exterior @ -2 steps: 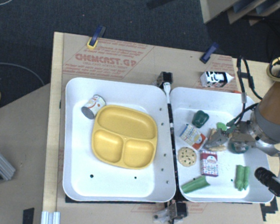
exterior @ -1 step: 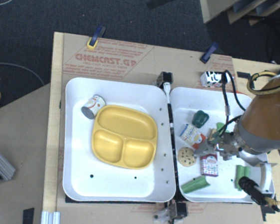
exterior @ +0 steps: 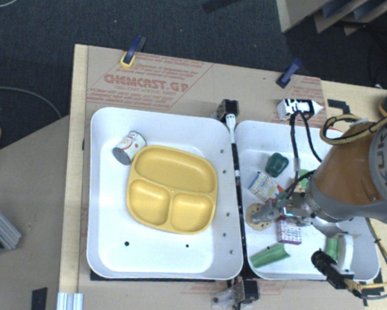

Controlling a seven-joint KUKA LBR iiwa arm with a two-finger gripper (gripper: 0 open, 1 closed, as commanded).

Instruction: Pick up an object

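The gripper [exterior: 270, 212] sat low in the right bin [exterior: 247, 139], at the frame's centre right, over a tan, round-ended object [exterior: 261, 219]; whether the jaws were apart or together could not be told. A dark green piece [exterior: 276, 164] lay above, a green stick [exterior: 269, 255] below. In the left bin [exterior: 98, 195] lay a yellow divided tray [exterior: 173, 188] and a small cup [exterior: 128, 147].

Arm [exterior: 358, 170] cut off at right.
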